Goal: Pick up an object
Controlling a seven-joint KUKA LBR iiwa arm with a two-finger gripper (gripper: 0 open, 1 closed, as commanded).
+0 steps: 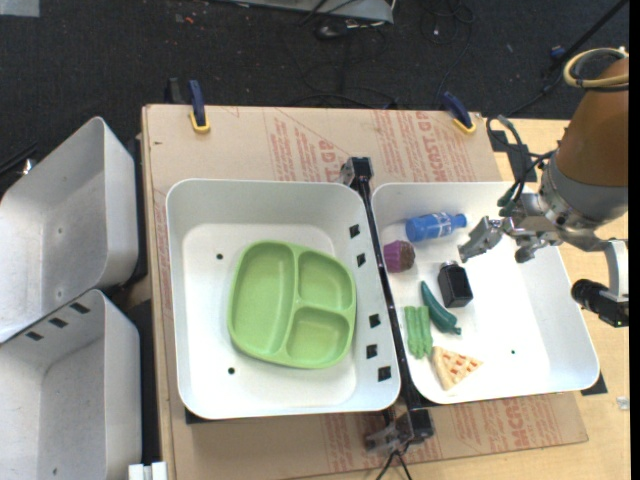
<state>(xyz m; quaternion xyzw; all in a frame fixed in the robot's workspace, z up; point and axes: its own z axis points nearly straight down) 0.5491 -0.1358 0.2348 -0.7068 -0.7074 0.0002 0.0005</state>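
The right bin [560,358] holds a blue bottle [435,226], a purple round piece [399,256], a black block [455,284], a dark green pepper [438,308], a light green pod [417,330] and a pizza slice [456,368]. My gripper [503,245] hangs over the upper right part of this bin, just right of the bottle and above the black block. It is open, with nothing between its fingers [481,240].
A green divided plate [293,304] lies in the left bin [190,268]. A black divider [380,288] runs between the two bins. White trays [60,228] stand off the bench at the left. Cables trail along the arm at the right.
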